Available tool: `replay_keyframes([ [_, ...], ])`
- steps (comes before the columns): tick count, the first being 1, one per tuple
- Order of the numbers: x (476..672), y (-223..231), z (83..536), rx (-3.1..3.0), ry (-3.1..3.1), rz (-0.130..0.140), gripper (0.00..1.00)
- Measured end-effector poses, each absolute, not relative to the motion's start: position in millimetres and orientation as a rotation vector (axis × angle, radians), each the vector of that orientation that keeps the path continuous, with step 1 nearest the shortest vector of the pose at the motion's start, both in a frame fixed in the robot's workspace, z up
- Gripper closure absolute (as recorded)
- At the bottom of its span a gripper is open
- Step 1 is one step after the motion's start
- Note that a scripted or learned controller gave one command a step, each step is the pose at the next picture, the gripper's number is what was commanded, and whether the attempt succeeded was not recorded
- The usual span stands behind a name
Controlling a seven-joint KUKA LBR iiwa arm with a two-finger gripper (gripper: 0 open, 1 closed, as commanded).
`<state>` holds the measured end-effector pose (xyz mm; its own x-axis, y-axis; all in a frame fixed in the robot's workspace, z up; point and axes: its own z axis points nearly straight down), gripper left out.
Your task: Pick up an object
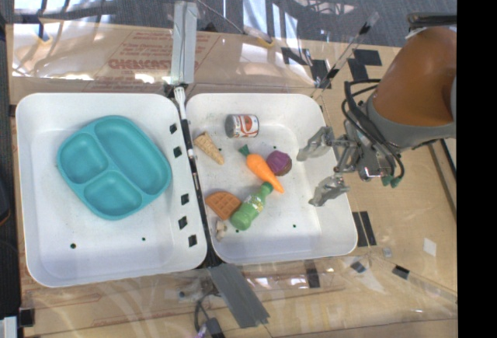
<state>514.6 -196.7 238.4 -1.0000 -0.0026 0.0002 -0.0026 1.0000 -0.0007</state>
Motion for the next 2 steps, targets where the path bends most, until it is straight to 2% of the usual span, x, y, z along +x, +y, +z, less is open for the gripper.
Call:
replay_keyframes([
  [1, 496.2, -208.9, 135.6, -0.409, -3.110, -0.002, 0.00],
  [2, 479.5, -208.9, 93.8, -0.522, -3.103, 0.001, 0.00],
])
